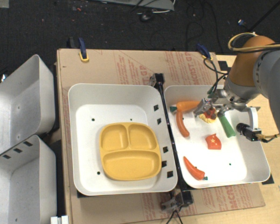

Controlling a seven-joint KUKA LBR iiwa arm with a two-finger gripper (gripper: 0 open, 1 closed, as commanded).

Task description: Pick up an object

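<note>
The right bin [252, 164] holds several toy foods. An orange carrot [187, 106] lies at its back left, with an orange sausage [182, 125] curving down in front of it. A red pepper piece [213, 142] sits mid-bin and a red chili [194, 168] lies near the front. A green stick [226, 125] lies slanted toward the right. My gripper [208, 109] hangs low at the back of this bin, right over a small yellow item [207, 117] that it partly hides. The carrot's tip is just left of the gripper.
The left bin [84, 106] carries a yellow divided plate [129, 151]. A black clamp [158, 80] sits on the rim between the bins. Grey trays [18, 125] stand off the bench to the left. Cables [219, 78] trail behind the arm.
</note>
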